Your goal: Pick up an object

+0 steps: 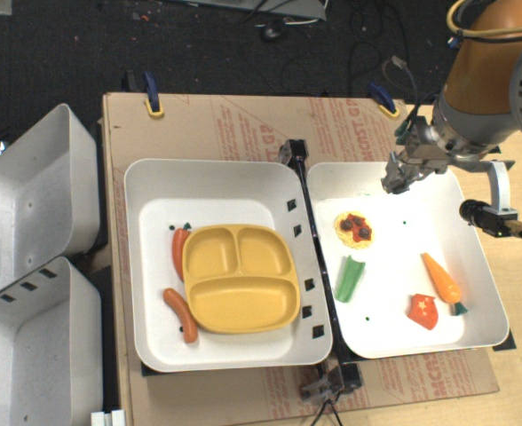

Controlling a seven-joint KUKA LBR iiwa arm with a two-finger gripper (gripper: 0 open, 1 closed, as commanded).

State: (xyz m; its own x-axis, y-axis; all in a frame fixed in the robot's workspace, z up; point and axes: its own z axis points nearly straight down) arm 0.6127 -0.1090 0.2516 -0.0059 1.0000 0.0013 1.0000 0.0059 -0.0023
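My gripper [395, 183] hangs over the far edge of the right bin [485, 273], with nothing seen between its fingers. Below it in that bin lie a small round pizza toy [354, 228], a green pepper piece [350, 279], an orange carrot [442, 280] and a red pepper piece [423, 311]. The pizza is the closest, a short way to the near left of the gripper.
The left bin [146, 238] holds a yellow divided tray [241, 278], a red chili [178, 248] at the tray's left and a sausage [181, 314] at its near left. White bins [30, 238] are stacked off the bench to the left.
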